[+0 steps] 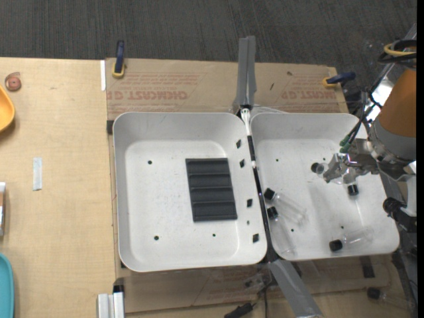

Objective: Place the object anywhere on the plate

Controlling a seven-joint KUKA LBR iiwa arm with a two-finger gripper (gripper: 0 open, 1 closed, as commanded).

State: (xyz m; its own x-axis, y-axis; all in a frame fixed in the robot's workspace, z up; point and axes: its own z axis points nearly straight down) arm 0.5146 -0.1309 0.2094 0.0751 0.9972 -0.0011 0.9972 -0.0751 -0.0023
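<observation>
Scanning from the left, found the black ridged plate [211,189] lying flat mid-way in the left bin [132,144]. Spotted, across the divide in the right bin [298,128], one clear tube [286,208] with a black cap, and another tube [348,240] by the front wall. Judged them light, stiff, slick and apt to roll; best pinched across the middle. Placed the fingers [341,169] up and right of the first tube, apart from it; could not tell whether open, shut or holding anything.
</observation>
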